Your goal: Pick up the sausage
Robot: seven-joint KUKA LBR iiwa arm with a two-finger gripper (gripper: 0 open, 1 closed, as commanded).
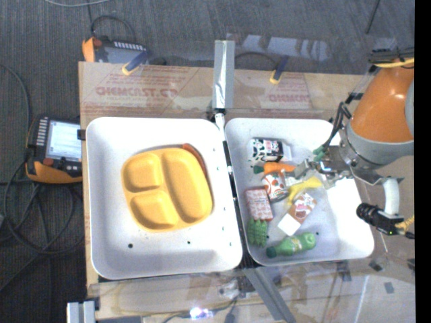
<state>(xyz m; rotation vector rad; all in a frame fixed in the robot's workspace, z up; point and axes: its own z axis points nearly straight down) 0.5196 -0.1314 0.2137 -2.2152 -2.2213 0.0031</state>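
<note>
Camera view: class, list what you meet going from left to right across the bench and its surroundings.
Handheld control pad → yellow divided tray → green toy → arm's orange band.

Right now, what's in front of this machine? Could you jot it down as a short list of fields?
left bin: shallow white bin holding a yellow three-compartment plastic tray
right bin: shallow white bin with a heap of small toy foods
items seen there: black-and-white carton, green toy vegetable, orange carrot-like piece
arm: grey arm with orange band, over the right bin
gripper: among the items; grasp unclear
</note>
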